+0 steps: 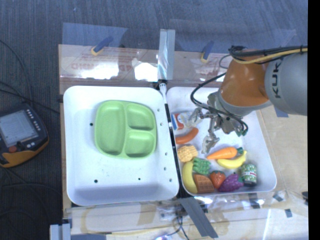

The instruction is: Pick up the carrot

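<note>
The orange carrot (222, 153) lies in the right bin (264, 149), pointing left, just above a yellow banana (233, 162). My gripper (202, 130) hangs over the middle of that bin, below the orange-banded wrist (244, 84). It is open, with one finger (195, 117) reaching left and the other (209, 142) pointing down. The lower fingertip ends just left of the carrot's tip, and nothing sits between the fingers.
Packed around the carrot are a red sausage (186, 135), corn (187, 153), a strawberry (217, 178), purple grapes (230, 182), a small can (248, 174) and a second banana (188, 178). A green divided plate (125, 129) lies in the left bin (80, 184).
</note>
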`<action>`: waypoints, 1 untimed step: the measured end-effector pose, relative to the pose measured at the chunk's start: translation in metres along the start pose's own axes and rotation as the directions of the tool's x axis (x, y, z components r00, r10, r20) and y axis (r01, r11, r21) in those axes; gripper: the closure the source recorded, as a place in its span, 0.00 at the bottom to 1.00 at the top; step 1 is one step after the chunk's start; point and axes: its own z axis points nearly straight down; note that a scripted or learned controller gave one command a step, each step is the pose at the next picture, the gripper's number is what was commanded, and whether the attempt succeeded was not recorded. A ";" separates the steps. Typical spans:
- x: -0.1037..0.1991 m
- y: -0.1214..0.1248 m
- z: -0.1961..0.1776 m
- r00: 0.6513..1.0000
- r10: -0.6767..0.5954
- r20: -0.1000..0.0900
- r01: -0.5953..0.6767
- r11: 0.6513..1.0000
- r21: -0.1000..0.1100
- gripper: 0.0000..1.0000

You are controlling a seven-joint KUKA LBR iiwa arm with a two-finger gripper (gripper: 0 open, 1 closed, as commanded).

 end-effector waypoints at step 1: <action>0.042 0.005 0.016 0.998 -0.063 -0.017 0.062 0.998 -0.012 0.00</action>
